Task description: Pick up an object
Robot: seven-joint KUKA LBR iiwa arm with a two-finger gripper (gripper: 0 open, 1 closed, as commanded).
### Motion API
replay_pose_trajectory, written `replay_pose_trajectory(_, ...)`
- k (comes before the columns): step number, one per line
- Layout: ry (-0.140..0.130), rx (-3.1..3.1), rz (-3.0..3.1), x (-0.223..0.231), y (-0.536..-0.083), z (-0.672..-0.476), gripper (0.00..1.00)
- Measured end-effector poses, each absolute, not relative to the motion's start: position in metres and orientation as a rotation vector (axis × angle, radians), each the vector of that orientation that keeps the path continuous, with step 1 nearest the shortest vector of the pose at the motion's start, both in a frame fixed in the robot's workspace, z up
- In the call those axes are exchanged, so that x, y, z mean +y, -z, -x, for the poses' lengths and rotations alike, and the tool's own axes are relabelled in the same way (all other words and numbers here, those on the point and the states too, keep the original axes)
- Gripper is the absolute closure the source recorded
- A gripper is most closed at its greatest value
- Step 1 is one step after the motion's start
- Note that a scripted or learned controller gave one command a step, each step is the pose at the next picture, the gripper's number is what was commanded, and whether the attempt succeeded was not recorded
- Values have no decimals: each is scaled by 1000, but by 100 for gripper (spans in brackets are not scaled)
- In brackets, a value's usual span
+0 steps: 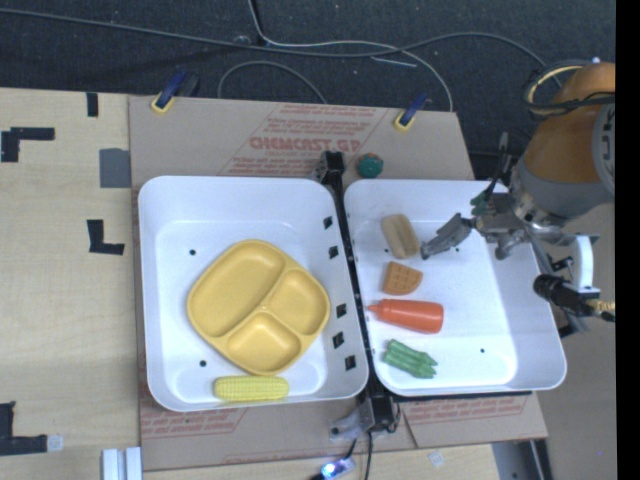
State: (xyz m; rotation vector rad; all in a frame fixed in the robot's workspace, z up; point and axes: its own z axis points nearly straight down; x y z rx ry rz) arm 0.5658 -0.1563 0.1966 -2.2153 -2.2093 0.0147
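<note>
Nearest the camera in the right white bin [520,368], a green ridged toy bean pod [411,358] is lying just below the landmark, an orange plastic carrot [407,315]. Just above the carrot are sitting a tan waffle piece [402,278] and, farther, a beige bread roll [400,234]. Right of that roll, the two-finger gripper [447,236] is hovering, fingers spread, holding nothing. Risk, as judged: these pieces are crowding together, so a descending finger may be nudging a neighbour or be closing on bare bin floor.
</note>
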Motion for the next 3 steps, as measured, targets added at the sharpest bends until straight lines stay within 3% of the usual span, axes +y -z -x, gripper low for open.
replay_pose_trajectory(1,-2,-2222,2219,-156,-205,-569,0)
replay_pose_trajectory(3,-2,-2221,2221,-157,-90,-574,0)
